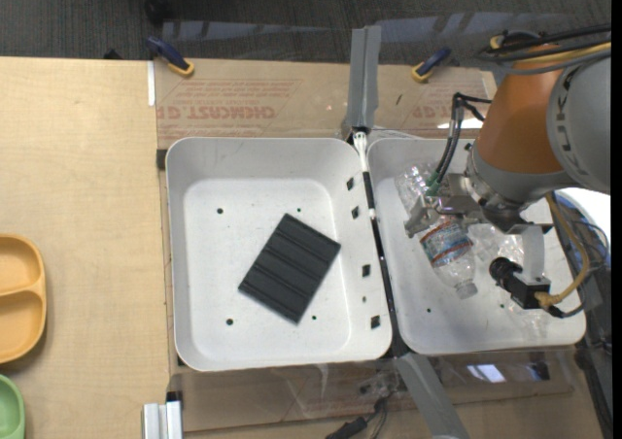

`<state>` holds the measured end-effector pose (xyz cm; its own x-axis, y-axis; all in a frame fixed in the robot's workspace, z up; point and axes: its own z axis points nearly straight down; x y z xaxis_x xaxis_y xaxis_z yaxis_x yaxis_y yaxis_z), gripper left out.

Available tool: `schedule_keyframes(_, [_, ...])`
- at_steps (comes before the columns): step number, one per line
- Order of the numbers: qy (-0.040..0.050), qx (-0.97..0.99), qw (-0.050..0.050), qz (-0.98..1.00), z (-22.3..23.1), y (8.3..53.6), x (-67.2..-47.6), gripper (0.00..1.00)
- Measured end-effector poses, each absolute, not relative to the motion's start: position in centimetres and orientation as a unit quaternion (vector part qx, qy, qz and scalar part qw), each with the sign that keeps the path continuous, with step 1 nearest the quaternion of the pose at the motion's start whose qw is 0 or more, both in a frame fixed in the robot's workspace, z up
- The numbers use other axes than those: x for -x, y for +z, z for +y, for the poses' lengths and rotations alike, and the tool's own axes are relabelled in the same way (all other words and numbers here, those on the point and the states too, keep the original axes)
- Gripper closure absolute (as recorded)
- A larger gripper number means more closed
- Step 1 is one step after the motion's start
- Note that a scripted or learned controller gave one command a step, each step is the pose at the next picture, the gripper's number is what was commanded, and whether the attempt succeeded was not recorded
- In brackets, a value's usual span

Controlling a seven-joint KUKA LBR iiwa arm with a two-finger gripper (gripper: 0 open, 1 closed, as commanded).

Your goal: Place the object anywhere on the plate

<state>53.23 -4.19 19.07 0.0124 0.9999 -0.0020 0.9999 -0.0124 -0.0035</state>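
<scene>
The pincer (434,212) hangs low in the right bin (428,325), directly over a clear plastic bottle (449,251) lying on the bin floor; whether it is spread or pinching the bottle I cannot tell, because the arm's wrist covers it. Left of the pincer, past the two bins' touching walls, a black ridged plate (290,267) lies flat and askew in the left bin (194,233). Far left of that, an orange divided tray (19,296) sits at the desk (78,155) edge.
</scene>
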Motion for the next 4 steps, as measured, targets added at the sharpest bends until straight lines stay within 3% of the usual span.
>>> schedule_keyframes(1, [0.0017,0.652,0.0,-0.758,-3.2,21.1,-57.9,1.0])
schedule_keyframes(2, [0.0008,0.577,-0.001,-0.817,-7.8,23.7,-62.7,1.0])
schedule_keyframes(3, [0.0014,0.604,0.001,-0.797,3.5,20.0,-60.0,1.0])
schedule_keyframes(4, [0.0012,0.628,0.0,-0.778,-1.6,21.6,-62.6,1.0])
